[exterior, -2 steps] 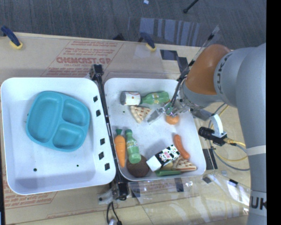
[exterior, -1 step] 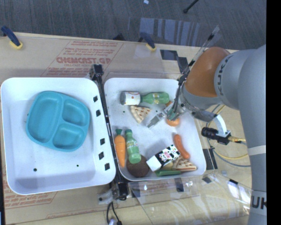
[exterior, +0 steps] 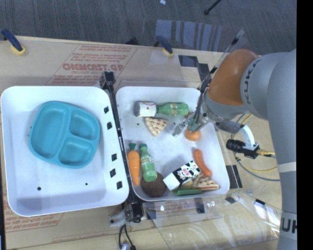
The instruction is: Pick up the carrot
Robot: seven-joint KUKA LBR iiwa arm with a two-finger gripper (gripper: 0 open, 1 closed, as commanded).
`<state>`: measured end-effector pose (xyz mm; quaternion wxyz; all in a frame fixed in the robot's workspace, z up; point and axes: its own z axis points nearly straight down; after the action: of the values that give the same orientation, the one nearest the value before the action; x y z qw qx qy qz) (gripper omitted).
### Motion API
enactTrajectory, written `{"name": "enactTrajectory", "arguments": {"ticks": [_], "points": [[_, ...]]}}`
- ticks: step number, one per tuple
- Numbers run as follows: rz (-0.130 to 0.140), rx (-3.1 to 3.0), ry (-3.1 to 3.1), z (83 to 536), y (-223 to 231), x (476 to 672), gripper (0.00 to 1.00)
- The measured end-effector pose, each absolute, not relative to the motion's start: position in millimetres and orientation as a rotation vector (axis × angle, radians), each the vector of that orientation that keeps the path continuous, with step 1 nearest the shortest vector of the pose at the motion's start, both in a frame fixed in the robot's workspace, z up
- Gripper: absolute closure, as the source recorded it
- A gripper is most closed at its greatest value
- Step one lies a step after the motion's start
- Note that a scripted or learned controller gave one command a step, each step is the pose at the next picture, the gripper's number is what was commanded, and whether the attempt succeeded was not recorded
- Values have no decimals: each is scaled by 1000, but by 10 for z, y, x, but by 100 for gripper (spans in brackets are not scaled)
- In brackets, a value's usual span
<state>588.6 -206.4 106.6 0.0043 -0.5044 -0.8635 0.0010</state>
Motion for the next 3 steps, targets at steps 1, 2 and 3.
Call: {"name": "enactTrajectory", "arguments": {"ticks": [1,2,3], "points": [[6,-1034,-2972,2031,-2111,5512,100],[1,-951,-2991,1909,-2011,5067,100],[2,-950,-2992,1912,-2015,5069,0]]}}
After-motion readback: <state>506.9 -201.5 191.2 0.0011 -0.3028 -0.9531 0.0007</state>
